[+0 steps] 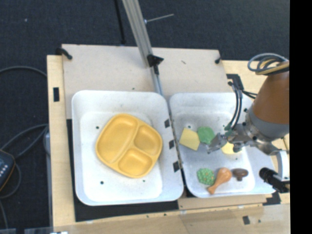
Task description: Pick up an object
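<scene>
two white bins are being kept side by side on the bench, and the sorting is plain: the left bin [83, 179] is being used for a yellow divided tray [128, 145] alone, lying flat near its middle, while the right bin [195, 104] is being used as the source of loose items. a yellow wedge [189, 139] is lying just beside a green piece [205, 133] in the upper part; lower down a green leafy lump [205, 175] is touching an orange drumstick [220, 178], with a brown piece [239, 173] just to its right. the gripper [220, 144] is being held low over the right bin, close to the green piece and beside a small yellow item [228, 148] that is being partly hidden by the wrist. which of these is being aimed at cannot be told, though the nearest candidates are judged to be those two. nothing is being seen between the fingers, and whether they are apart or together cannot be told
</scene>
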{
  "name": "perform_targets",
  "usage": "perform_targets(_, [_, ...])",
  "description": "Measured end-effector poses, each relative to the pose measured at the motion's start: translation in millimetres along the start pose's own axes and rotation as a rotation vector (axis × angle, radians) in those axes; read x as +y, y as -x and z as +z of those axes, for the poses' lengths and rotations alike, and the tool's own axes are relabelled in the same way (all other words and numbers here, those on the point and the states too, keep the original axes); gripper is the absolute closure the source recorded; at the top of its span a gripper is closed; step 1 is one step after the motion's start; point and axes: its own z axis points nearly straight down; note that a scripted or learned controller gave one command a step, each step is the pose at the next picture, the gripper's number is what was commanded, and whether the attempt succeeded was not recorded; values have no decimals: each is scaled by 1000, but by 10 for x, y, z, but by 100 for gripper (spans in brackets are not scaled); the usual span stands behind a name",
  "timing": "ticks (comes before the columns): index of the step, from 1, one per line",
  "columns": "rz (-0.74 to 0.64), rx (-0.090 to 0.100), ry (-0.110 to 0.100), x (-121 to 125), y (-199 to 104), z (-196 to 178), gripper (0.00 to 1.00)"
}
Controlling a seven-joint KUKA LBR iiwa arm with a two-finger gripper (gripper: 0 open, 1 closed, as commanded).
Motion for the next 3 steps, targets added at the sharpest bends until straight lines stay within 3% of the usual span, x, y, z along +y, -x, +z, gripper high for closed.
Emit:
perform_targets(1, [2, 0, 1, 0, 3, 0, 0])
perform_targets(3, [3, -1, -7, 37, -11, 1140, 0])
